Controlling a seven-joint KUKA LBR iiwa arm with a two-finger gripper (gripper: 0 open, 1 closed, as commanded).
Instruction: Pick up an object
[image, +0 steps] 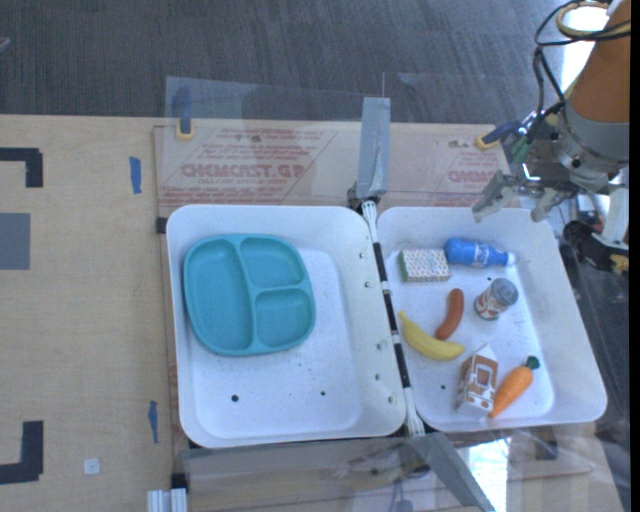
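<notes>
The table (80, 300) is pale wood, with black marks and blue tape strips along its left part. Two white bins sit side by side on it, touching along a middle seam. The left bin (270, 400) holds a teal divided plate (248, 293), lying flat toward its upper left, with three compartments and nothing in them. The right bin (570, 330) holds the small things.

The arm (600, 90) comes in at the upper right, its orange band above grey wrist parts. The end effector (518, 200) hangs over the far edge of the right bin, above and to the right of the bottle, with its two fingers spread apart and nothing between them.

In the right bin, a blue bottle (476, 253) with a white cap lies on its side near the far wall. Just to its left lies a flat speckled sponge (425, 265). A banana (430, 340) lies near the seam, and a red sausage (450, 314) lies tilted just above it, close but whether touching is unclear. A carton (478, 379) stands near the front, with a carrot (513, 388) leaning just beside its right side. A small can (495, 298) stands right of the sausage, below the bottle.
</notes>
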